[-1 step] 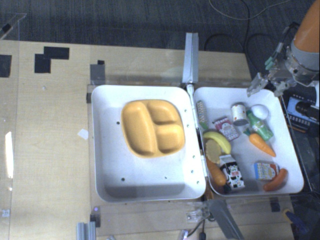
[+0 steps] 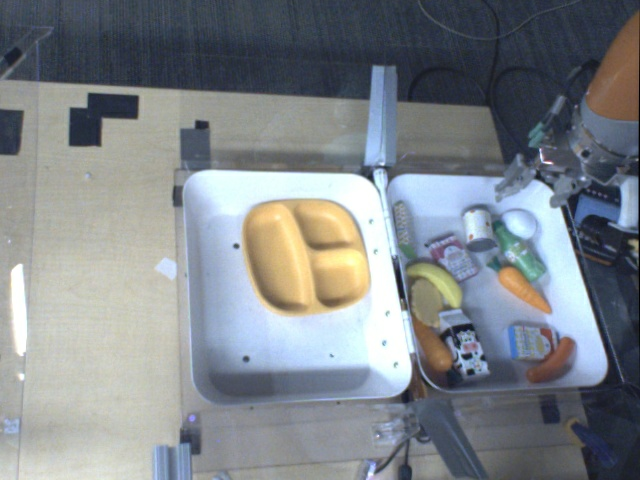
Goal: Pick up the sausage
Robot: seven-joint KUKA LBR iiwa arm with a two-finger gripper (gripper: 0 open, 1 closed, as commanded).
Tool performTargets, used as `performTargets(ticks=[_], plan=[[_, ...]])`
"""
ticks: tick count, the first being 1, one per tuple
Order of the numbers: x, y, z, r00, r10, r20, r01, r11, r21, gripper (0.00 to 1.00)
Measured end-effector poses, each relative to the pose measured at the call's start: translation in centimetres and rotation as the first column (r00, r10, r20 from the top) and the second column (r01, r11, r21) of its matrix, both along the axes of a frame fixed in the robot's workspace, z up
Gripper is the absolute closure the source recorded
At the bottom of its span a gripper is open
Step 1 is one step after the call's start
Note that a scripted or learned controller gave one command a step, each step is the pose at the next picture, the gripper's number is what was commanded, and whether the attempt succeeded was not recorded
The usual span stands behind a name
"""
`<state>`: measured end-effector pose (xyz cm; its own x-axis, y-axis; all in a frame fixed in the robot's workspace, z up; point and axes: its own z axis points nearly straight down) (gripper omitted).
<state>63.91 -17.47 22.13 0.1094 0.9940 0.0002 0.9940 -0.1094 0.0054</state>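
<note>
The approach had barely begun: the gripper (image 2: 528, 171), fingers spread and holding nothing, hovered at the right bin's (image 2: 590, 298) far rim, and would need to travel to the near corner where the sausage (image 2: 552, 360) lay.

The bench (image 2: 90, 318) looks like pale, matt wood. Both bins (image 2: 215, 368) appear smooth white plastic. The yellow tray (image 2: 300, 253) is glossy plastic; the sausage (image 2: 552, 360) is shiny.

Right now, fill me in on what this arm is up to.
The arm's gripper hangs over the far right corner of the right bin, holding nothing that can be seen. The sausage it is meant to pick up lies untouched at that bin's near right corner, beside a small carton. The left bin holds a yellow divided tray.
</note>
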Motion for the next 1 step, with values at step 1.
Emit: performTargets(ticks=[1], plan=[[2.80, -1.75, 10.27, 0.922, -0.388, 0.001, 0.388, 0.922, 0.001, 0.00]])
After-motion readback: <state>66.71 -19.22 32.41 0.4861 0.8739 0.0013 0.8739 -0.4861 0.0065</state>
